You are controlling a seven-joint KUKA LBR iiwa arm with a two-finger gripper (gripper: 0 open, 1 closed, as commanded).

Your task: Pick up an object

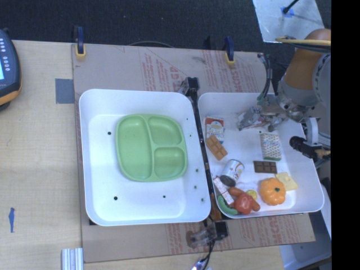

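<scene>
Grey arm with orange band (306,66), cropped at the right edge; its pincer (250,120) too blurred to resolve. Yellow-cased handheld device (8,66), cut by the left edge.

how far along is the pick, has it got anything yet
Nothing looks picked yet. The gripper hovers over the upper part of the right white bin, with no item seen between its jaws. The orange toy pumpkin, brown chocolate bar and other small items lie in that bin. The grasp and lift remain.

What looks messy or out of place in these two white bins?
Nothing looks spilled or broken. The right bin is cluttered: a small can lies on its side, and toy vegetables pile into its near corner. The green divided plate sits neatly in the left bin.
</scene>
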